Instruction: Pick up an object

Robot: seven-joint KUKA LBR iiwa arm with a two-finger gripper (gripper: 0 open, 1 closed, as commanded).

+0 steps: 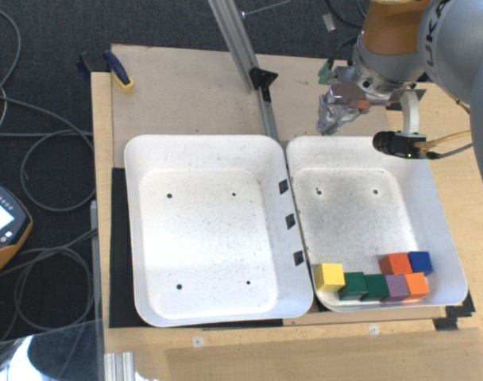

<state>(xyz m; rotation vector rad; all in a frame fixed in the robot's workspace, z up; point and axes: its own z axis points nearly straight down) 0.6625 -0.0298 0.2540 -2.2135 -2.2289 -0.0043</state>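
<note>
Two shallow white bins were seen side by side on the bench (186, 86), the left bin (138, 173) and the right bin (432, 197) touching along their inner rims, where three small black clips (289, 221) were spaced down the seam. The blocks were gathered at the near edge of the right bin: a yellow block (330, 275) at the left end of the cluster, two green blocks (365, 285) just beside it, a purple block (396, 286) next in the row, an orange block (416, 284) at the right end, and behind these a red-orange block (398, 263) with a blue block (420, 261) touching its right side. The grey arm (464, 30) with its orange band (396, 10) was seen reaching in from the upper right. The gripper (330, 121) was held above the bare bench just beyond the far rim of the right bin, well apart from the cluster of blocks. Nothing was seen between its fingers; whether they were apart or together could not be told from this angle, since the fingertips were small and blurred. A metal rail (241, 50) was laid slantwise across the far bench, and a blue-and-yellow tool (118, 68) was seen at the bench's far left corner. Dark cables (35, 141) were looped on the floor to the left.
</note>
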